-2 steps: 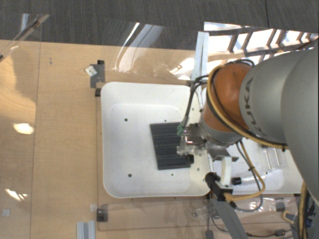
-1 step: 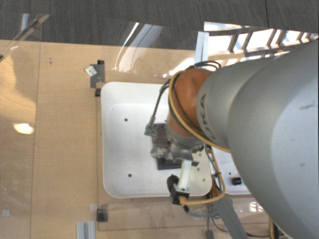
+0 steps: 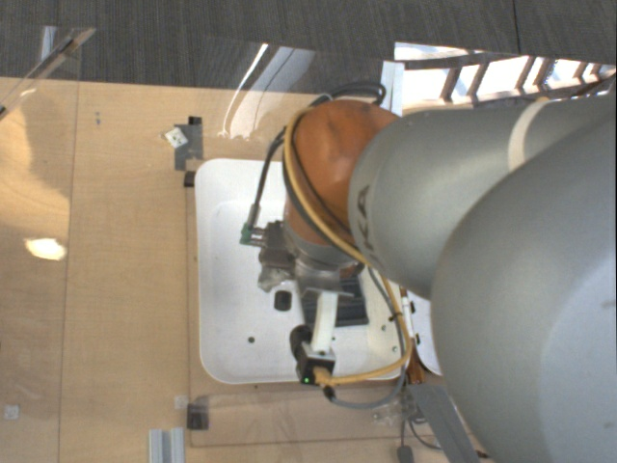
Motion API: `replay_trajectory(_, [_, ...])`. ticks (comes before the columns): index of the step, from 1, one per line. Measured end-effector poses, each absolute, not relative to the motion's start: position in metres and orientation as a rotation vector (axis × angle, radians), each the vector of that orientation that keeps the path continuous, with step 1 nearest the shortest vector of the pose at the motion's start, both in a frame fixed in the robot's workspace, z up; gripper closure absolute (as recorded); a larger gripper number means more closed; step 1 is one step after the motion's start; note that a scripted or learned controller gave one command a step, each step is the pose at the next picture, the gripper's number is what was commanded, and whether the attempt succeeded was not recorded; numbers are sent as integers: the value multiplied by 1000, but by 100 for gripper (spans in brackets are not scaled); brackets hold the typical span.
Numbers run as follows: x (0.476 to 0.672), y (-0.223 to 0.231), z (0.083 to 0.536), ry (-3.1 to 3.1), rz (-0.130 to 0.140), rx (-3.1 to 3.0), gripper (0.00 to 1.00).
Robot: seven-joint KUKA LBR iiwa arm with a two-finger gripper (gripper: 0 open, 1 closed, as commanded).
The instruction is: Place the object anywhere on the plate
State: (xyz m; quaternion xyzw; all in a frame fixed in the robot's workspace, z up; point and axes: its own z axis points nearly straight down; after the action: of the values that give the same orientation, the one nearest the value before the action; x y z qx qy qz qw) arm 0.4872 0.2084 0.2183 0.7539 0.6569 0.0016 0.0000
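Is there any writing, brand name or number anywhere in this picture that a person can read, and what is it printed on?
Nothing here reads clearly.
Dark letters run down the grey arm just below its orange band; they are cut off and too blurred to read.
A small white tag on the bench by the bin's corner is too small to show any print.
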Motion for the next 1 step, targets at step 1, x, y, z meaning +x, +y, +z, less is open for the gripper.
replay_trajectory(1, [561,179,177,2048,1,2381,100])
